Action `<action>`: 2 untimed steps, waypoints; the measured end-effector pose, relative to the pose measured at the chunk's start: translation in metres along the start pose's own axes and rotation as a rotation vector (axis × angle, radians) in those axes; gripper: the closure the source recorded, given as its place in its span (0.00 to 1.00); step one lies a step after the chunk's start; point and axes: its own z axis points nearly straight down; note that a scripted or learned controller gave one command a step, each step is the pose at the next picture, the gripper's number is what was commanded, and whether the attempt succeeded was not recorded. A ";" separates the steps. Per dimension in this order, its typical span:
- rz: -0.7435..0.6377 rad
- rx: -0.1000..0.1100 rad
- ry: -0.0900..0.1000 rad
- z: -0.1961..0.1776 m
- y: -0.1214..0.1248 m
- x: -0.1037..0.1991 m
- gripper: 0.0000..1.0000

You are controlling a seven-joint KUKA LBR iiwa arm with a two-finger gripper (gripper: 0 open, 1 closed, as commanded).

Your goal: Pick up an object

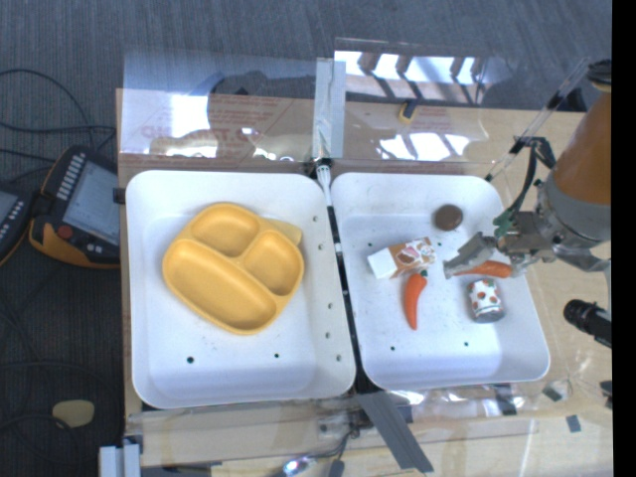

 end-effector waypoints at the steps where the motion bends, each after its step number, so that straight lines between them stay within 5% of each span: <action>1: -0.001 -0.011 0.000 0.123 0.029 -0.032 0.00; 2: -0.002 -0.015 -0.002 0.166 0.051 0.003 0.00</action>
